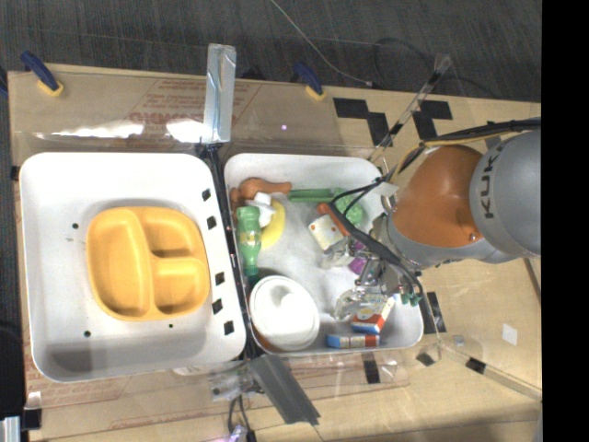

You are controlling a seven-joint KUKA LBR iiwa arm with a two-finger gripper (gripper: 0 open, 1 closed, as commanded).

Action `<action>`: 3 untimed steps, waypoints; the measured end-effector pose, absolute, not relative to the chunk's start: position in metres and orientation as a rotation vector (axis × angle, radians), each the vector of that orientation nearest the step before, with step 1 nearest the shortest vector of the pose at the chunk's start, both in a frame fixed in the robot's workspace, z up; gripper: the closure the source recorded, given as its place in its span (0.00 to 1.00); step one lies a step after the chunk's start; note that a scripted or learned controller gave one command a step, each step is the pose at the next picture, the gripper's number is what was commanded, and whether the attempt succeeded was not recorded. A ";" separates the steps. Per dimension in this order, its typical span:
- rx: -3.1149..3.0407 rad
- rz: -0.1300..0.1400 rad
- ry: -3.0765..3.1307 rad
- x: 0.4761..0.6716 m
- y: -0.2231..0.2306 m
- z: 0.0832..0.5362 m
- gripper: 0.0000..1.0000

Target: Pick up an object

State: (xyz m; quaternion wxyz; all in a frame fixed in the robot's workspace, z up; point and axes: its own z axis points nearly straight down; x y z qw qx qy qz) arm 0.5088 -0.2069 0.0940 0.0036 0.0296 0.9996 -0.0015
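Two white bins side by side on bench. Left bin [46, 247] has a yellow tray [147, 261] w/ compartments, sitting roughly mid-bin. Right bin [304, 166] is cluttered: green bottle [248, 238] upright-ish along the left wall, banana [274, 224] just beside it, brown toy [258, 190] near the top-left corner, green stick [317, 194] along the top, white bowl [283, 309] at bottom-left, touching the front wall. A white/orange block [324, 231] lies near bin center; purple bit [357, 263] next to it. Small tube [354, 341] w/ red and blue ends lies along the front wall; a red/white box [373, 319] is just above it.

Arm [460, 205] comes in from right, orange band over the right bin's right edge, cables across the top. Gripper [366, 295] is down in the bin's lower-right area, over or touching the red/white box; looks like clear wrap or foil around there, hard to say. Can't tell if fingers are spread or pressed together, too small and tangled w/ clutter. Nothing visibly pinched.

Silver tape strip [219, 95] stands at the bins' divider, top. Blue clips [41, 72] on the cardboard edge.
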 end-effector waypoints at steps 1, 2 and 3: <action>0.722 0.002 3.053 0.547 -0.208 0.094 0.00; 0.442 0.001 3.108 0.515 -0.208 0.093 0.00; 0.587 0.000 3.082 0.580 -0.205 0.094 0.00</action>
